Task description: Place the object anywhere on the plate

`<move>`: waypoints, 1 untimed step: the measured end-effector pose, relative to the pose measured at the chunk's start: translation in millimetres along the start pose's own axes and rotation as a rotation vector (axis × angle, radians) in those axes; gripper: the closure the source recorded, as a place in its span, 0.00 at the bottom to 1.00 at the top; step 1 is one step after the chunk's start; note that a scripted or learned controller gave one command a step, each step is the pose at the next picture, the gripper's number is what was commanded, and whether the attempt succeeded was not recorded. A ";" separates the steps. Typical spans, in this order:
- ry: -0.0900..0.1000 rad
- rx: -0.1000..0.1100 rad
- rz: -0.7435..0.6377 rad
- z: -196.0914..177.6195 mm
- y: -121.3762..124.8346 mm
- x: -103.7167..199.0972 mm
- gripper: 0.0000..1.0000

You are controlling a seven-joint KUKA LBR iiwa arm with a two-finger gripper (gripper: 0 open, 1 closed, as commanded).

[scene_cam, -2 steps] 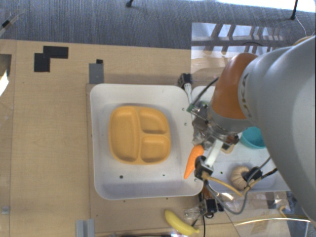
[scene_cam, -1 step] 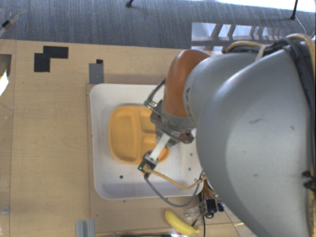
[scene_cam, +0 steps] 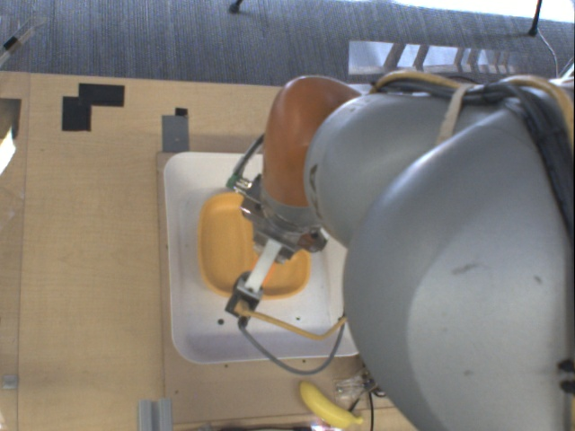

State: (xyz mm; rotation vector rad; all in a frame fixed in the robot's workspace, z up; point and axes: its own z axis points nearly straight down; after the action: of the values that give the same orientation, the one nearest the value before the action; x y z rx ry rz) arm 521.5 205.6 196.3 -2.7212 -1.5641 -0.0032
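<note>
Yellow plate half hidden under arm, banana partly covered

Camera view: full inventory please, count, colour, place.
plate: one, yellow-orange, in the bin, partly under the wrist
bin: one, white, mid-bench
banana-shaped thing: one, yellow, on the bench past the bin's near edge, at the bottom of the view
L-shaped patch: one, black, bench upper left
brackets: two, grey, at the bin's left corners
arm: one, grey, orange band, reaching from the right over the plate
</note>
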 end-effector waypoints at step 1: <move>0.017 -0.008 -0.023 75.7 6.7 19.5 1.00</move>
State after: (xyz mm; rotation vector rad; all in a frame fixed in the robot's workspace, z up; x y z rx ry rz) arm 537.1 219.4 120.7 -2.7016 -1.5945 -0.0331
